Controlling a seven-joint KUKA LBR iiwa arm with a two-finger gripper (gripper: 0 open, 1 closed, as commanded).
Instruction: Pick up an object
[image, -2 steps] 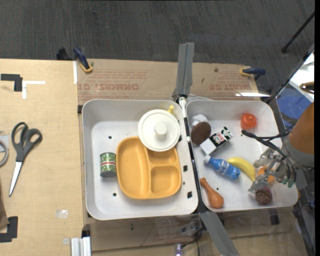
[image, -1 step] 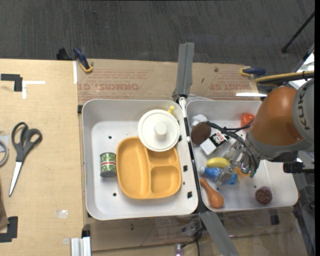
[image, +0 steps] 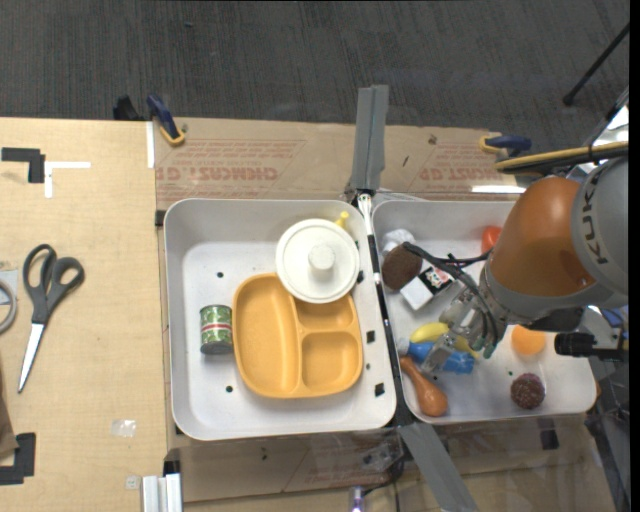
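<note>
My gripper (image: 462, 335) hangs low in the right bin (image: 480, 405), right over a cluster of small toys. Under it lie a yellow banana-like piece (image: 430, 331) and a blue toy (image: 444, 357). A brown pear-shaped piece (image: 424, 390) lies near the bin's front. A dark brown ball (image: 400, 266) and a white-and-black box (image: 424, 285) sit to the gripper's upper left. An orange ball (image: 528, 341) and a dark red ball (image: 527, 390) rest to its right. The arm's orange band (image: 540, 240) covers the bin's back right.
The left bin (image: 190, 330) holds a yellow divided tray (image: 296, 338), a white round lid (image: 318, 260) overlapping its top, and a small green can (image: 215, 328). Scissors (image: 42, 290) lie on the bench at far left. A grey divider (image: 370, 140) runs between the bins.
</note>
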